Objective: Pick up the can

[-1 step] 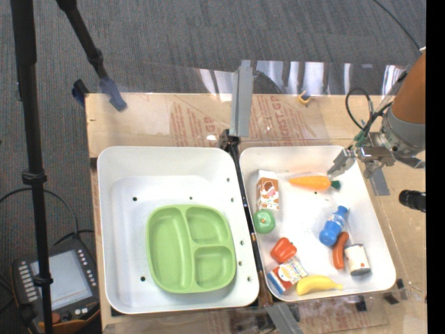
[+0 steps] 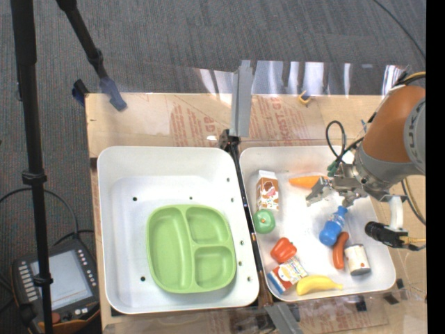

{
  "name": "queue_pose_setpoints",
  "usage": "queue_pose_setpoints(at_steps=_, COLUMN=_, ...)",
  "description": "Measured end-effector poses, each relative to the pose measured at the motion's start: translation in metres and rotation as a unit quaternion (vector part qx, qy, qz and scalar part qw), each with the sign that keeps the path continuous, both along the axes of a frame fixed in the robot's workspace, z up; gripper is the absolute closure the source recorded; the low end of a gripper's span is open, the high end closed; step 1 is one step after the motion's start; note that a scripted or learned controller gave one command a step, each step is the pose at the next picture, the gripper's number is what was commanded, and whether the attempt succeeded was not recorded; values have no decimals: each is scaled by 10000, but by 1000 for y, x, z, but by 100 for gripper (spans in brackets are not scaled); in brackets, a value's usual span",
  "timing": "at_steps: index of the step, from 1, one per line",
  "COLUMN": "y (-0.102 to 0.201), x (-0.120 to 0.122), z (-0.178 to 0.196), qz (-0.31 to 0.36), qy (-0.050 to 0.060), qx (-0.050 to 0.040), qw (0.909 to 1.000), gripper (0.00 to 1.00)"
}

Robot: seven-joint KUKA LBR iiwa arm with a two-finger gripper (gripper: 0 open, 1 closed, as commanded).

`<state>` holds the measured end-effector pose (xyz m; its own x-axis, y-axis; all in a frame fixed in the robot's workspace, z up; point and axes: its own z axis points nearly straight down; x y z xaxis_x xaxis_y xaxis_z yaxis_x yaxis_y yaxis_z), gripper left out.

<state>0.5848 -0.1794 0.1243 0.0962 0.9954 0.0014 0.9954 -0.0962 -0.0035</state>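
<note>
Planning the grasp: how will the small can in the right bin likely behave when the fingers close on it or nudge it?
The can looks rigid and smooth-sided, so it probably won't deform but may slip. It seems to lie tilted near the bin's lower right corner, so a nudge could roll it. The sausage lies against it and would likely shift too.

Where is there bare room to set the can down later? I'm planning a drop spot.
The left bin has bare floor around the green plate, widest along its far and left sides. The right bin is crowded: carton, apple, pepper, banana, bottle, can, gripper.
</note>
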Motion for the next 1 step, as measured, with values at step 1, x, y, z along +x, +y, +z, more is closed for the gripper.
queue_pose_setpoints(at_steps=1, y=0, x=0, z=0, qz=-3, qy=-1, qx=1, qw=10000, gripper=0)
